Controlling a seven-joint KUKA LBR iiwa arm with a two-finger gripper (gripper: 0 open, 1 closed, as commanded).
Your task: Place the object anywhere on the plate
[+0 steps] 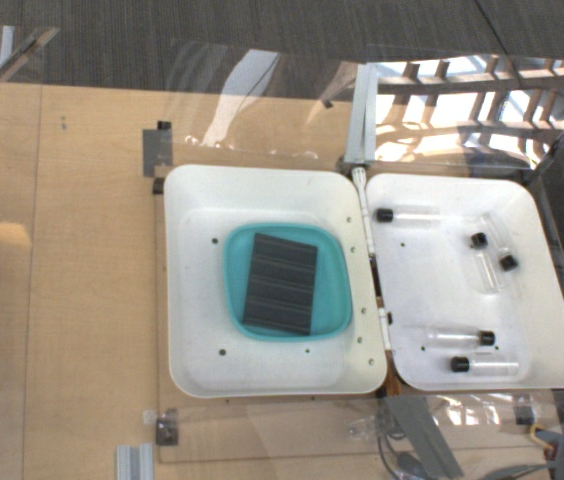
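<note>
A dark grey, ribbed rectangular block [281, 282] lies flat on the teal plate [237, 298] in the left bin [194, 268], a little left of the frame's centre. Its long axis runs nearly top to bottom in the frame, leaning slightly so the upper end sits a touch to the right of the lower end; the ridges cross it the short way, in parallel bands. The plate is a smooth, glossy square with rounded corners and a raised rim, and the block rests wholly inside that rim, leaving teal showing on all sides. The left bin is shallow, white and matte, with rounded corners. Just beside it, the right bin [522, 218] holds several clear tubes with black caps [471, 364], scattered at different angles. Both bins rest on a pale wooden bench [62, 268]. I cannot tell how the gripper's fingers are set.
</note>
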